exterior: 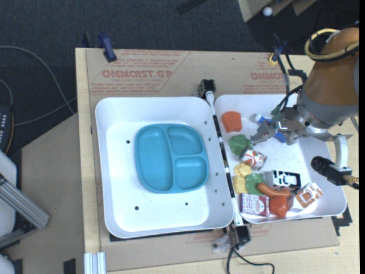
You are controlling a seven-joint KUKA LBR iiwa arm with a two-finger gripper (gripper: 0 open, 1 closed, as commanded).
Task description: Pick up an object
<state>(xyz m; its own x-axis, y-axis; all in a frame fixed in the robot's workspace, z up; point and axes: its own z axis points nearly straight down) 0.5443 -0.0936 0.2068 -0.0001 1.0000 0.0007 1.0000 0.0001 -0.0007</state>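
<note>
Grey pincer [272, 131] hovers low in the right bin [336, 178], fingers spread wide, gripping nothing, near the orange block [231, 121].

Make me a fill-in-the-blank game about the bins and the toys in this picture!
1. The blue tray lies in the ____ bin.
2. The blue tray has ____ compartments.
3. The toy food, like the orange block, sits in the ____ bin.
4. The robot arm has a band of ____ colour above its wrist.

Missing words: left; three; right; orange
</note>
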